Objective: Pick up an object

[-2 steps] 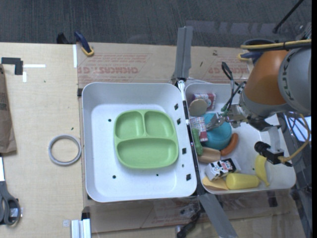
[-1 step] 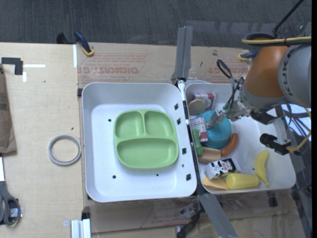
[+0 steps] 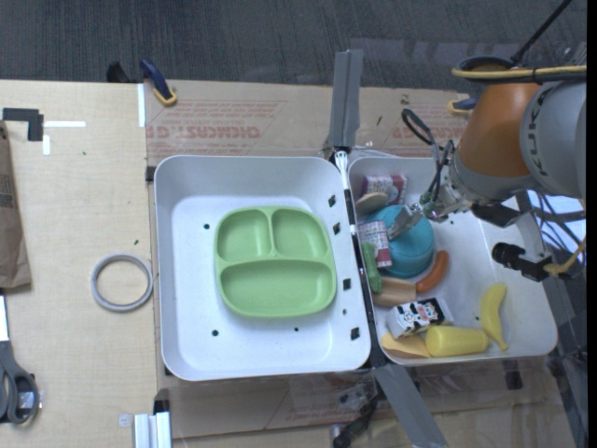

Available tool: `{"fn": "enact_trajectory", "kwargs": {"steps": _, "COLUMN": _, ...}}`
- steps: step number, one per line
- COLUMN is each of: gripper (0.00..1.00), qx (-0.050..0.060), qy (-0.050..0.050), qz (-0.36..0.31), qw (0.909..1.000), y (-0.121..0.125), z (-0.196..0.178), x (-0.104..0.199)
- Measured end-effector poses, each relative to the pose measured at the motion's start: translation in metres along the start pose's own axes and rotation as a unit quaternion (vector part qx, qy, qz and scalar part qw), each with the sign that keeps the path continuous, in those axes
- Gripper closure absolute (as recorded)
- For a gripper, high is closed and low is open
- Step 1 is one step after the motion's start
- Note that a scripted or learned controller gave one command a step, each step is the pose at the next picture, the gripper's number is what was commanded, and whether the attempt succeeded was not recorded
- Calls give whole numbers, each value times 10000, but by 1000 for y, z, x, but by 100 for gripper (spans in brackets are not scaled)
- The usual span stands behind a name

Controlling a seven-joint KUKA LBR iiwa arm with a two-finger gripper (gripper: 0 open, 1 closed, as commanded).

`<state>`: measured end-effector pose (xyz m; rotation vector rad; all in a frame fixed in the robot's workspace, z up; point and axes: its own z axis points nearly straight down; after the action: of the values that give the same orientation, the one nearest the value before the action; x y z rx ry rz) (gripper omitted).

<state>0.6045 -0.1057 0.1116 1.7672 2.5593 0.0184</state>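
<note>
The right bin holds a heap of small items: a teal bowl, an orange sausage, a banana, a yellow block, a black-and-white carton, a green piece and a red-and-white packet. A purple packet and a tan piece lie at the far end. My gripper hangs low over the teal bowl's upper left rim, with the arm's orange band behind it to the right. I see nothing lifted off the pile.
The left bin holds a green divided plate. On the bench to the left lie a grey tape ring, scissors and a blue clamp. Cables hang over the right bin's far side.
</note>
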Motion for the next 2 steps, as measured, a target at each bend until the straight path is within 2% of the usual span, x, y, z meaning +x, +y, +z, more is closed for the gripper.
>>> {"fn": "enact_trajectory", "kwargs": {"steps": 1, "gripper": 0, "qx": -3, "qy": 14, "qz": 558, "qw": 9984, "y": 6, "z": 0, "x": -1}}
{"fn": "enact_trajectory", "kwargs": {"steps": 2, "gripper": 0, "qx": -45, "qy": -7, "qz": 719, "qw": 9974, "y": 2, "z": 0, "x": 2}}
